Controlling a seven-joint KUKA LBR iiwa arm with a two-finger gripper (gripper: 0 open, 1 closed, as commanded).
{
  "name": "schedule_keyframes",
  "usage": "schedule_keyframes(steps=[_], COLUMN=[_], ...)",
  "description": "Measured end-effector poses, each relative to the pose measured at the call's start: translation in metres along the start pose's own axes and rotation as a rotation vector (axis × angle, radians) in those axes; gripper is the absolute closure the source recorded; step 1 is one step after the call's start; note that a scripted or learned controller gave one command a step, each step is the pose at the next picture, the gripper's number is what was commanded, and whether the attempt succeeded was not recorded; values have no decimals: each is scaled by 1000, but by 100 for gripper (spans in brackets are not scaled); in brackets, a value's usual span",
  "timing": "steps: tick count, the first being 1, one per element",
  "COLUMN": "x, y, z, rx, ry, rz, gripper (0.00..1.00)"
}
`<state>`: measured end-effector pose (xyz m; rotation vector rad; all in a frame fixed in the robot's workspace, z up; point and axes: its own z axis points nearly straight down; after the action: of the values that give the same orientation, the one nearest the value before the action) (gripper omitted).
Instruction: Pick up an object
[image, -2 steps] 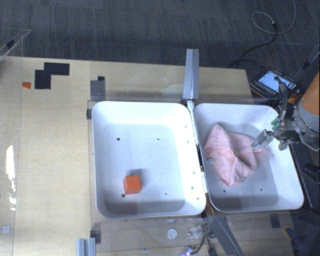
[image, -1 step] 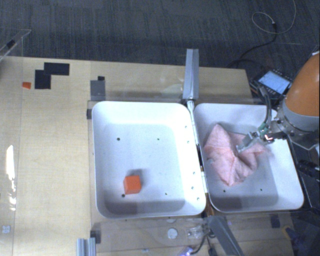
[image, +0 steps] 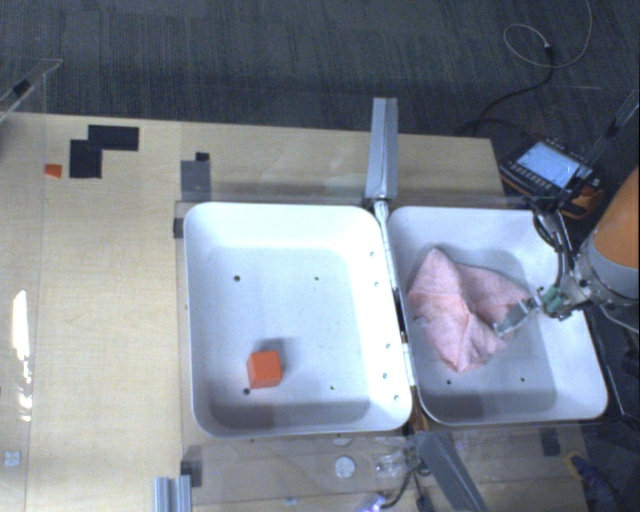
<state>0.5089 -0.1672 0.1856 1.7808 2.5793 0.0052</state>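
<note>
The claw (image: 512, 318) sits low in the right bin (image: 575, 395), at about three o'clock from the bin's middle, its tips at the right edge of the pink cloth (image: 455, 310). Whether it is wide or narrow I cannot tell; the tips are small, and grey against the cloth's shadow. Nor can I tell whether any fold of the cloth lies between them, so I would not call it held.

The cloth lies crumpled across the middle of the right bin, its bulk at nine o'clock from the claw and its upper corner towards eleven. It looks soft and loose, likely to sag and trail when raised.

Further out at nine o'clock, in the left bin (image: 210, 300), an orange block (image: 265, 369) rests near the lower edge, well apart from the arm (image: 615, 240). The worktop (image: 100, 300) lies beyond.

My judgement: the step in hand is the grasp on the cloth, at or just beside contact. The next move calls for a firm pinch on a raised fold, then a straight lift high enough that the hanging cloth clears the bin wall. A pinch that catches too thin an edge may slip.
</note>
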Motion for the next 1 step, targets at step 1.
schedule_keyframes(steps=[1], x=[17], y=[28], z=[91], rx=[-6], ry=[-4], rz=[-354], gripper=[0])
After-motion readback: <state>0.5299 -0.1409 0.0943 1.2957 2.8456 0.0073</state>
